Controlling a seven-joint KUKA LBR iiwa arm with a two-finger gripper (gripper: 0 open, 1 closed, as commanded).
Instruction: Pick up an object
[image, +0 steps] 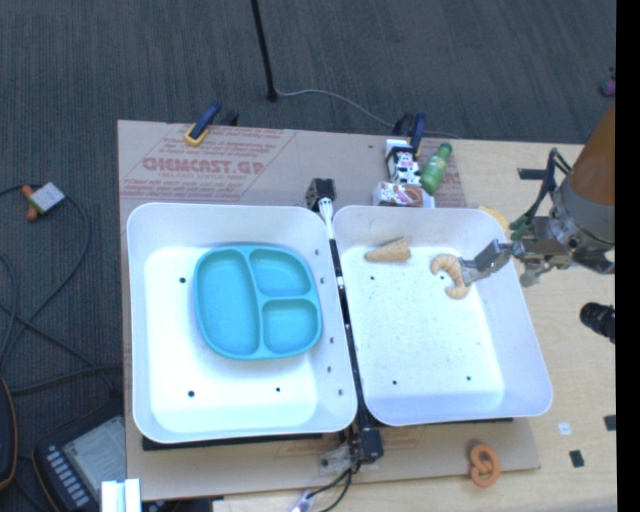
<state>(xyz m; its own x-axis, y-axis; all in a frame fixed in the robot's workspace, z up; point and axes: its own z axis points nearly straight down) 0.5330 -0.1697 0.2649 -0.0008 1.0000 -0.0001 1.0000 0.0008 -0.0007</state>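
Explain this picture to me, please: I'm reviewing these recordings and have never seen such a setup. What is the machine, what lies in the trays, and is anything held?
One camera, fixed above a bench, looks down at a slant. Two shallow white trays sit side by side. The left tray holds a blue divided plate. The right tray holds two pieces of toy food near its far side: a cone-shaped pastry and a curved shrimp-like piece. The machine at the right is a robot arm, grey with an orange band. Its gripper, a two-finger claw, reaches over the right tray's edge, right beside the shrimp-like piece. I cannot tell whether it grips that piece or just touches it. An orange ring lies on the bench in front of the trays, and a green bottle behind them.
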